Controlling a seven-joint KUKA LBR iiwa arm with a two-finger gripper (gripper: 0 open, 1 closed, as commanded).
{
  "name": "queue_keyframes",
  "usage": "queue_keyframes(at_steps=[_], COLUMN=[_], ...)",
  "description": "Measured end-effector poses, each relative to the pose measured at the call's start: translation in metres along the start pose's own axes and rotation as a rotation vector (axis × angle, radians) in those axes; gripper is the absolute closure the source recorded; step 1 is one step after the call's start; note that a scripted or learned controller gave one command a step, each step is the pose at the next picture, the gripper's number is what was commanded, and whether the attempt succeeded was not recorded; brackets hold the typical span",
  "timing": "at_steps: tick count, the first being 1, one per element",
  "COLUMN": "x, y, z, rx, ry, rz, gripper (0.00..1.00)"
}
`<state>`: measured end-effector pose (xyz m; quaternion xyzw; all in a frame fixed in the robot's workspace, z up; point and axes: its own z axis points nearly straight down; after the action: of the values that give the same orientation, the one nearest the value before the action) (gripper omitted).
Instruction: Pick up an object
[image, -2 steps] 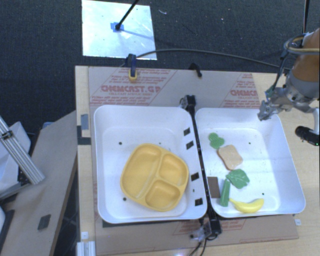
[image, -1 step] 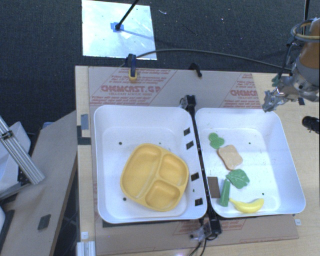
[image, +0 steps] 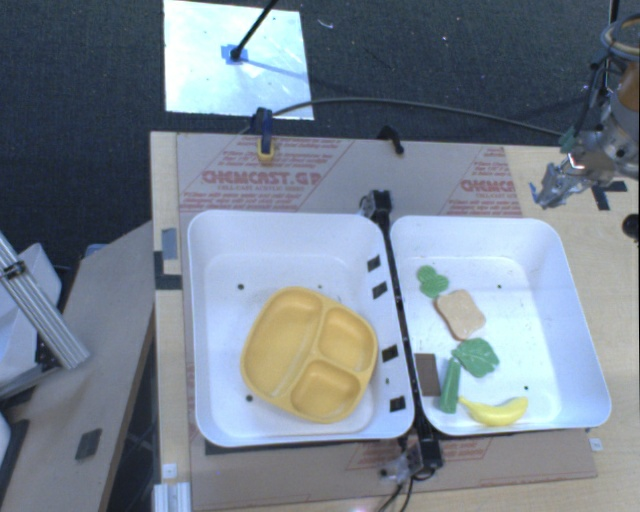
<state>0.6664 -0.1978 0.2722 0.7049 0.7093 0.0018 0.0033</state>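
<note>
- Bench (image: 330, 150): tan, with a printed clear sheet along the far edge, bearing two shallow white bins side by side.
- Left bin (image: 215, 250): toward the bench's left side, carrying a yellow divided tray (image: 310, 352) near its near-right corner.
- Right bin (image: 560, 290): toward the bench's right side, holding all the small pickable things, clustered along its left wall and near edge.
- Arm: reaching in at the bench's far right corner, with the pincer (image: 562, 186) hanging above the bench surface just beyond the right bin's far-right corner, well apart from every object. Too small and blurred to judge; cannot tell whether open or closed, and nothing visibly between its tips.
- Tan bread slice (image: 461, 314): left-centre of the right bin.
- Yellow banana (image: 494, 410): against the near edge.
- Green leaf (image: 476, 357): just beyond the banana, beside a green stick (image: 450, 387).
- Brown block (image: 426, 374): against the left wall.
- Small green piece (image: 432, 281): toward the far-left corner.
- Progress, judged: nothing lifted yet; choosing a target, descending, gripping and raising all left to do.
</note>
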Motion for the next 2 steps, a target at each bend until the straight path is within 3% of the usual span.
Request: queue_keyframes(at_steps=[2], x=[0.095], y=[-0.025], z=[0.009], rx=[0.005], ry=[0.003], rz=[-0.002], gripper=[1.00])
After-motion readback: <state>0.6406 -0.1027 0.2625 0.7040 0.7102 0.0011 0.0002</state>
